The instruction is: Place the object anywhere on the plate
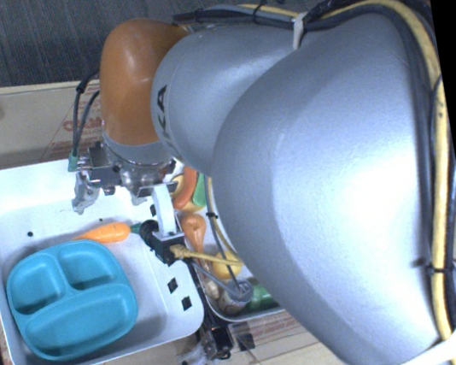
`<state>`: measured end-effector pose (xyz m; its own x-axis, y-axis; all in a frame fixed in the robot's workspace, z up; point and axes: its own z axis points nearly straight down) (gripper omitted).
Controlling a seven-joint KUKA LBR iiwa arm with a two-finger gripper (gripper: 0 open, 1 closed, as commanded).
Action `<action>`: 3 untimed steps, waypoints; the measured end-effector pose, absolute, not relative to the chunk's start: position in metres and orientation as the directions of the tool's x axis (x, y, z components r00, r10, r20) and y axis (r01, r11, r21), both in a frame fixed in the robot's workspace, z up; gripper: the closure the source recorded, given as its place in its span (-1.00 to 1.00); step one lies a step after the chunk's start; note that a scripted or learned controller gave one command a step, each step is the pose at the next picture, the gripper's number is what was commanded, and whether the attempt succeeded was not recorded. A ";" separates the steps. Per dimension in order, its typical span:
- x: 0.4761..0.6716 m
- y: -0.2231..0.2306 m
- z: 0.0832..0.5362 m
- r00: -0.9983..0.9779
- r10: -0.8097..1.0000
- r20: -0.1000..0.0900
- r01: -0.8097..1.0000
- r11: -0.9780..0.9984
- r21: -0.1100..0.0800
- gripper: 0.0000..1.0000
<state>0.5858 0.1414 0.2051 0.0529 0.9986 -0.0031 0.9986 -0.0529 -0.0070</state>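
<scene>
the gripper [108,187] hangs over the left bin [5,193], can't tell if it's open or holding anything. toy carrot [105,234] lies just beside the blue plate [72,296].

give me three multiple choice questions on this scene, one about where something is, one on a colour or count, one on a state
1. Where does the carrot lie?
A. on the bin floor just beyond the plate's rim
B. inside one of the plate's compartments
C. on the cardboard outside the bins

2. How many compartments does the blue plate have?
A. one
B. three
C. five

3. What is the state of the task?
A. the carrot rests on the plate
B. the carrot is not yet on the plate
C. the plate is flipped upside down

Answers:
1. A, since the carrot lies on the white floor of the left bin, beside the plate's upper edge and below the gripper.
2. B, since two ridges split the plate into two smaller sections and one long one.
3. B, since the carrot sits on the bin floor and the plate's compartments face up with nothing in them.
</scene>
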 end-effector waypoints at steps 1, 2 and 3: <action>0.586 0.141 0.205 0.053 0.999 -0.003 0.999 -0.053 -0.007 -1.00; 0.586 0.141 0.205 0.053 0.999 -0.003 0.999 -0.053 -0.007 -1.00; 0.586 0.141 0.205 0.053 0.999 -0.003 0.999 -0.053 -0.007 -1.00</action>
<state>0.5858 0.1414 0.2051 0.0530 0.9986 -0.0031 0.9986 -0.0530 -0.0070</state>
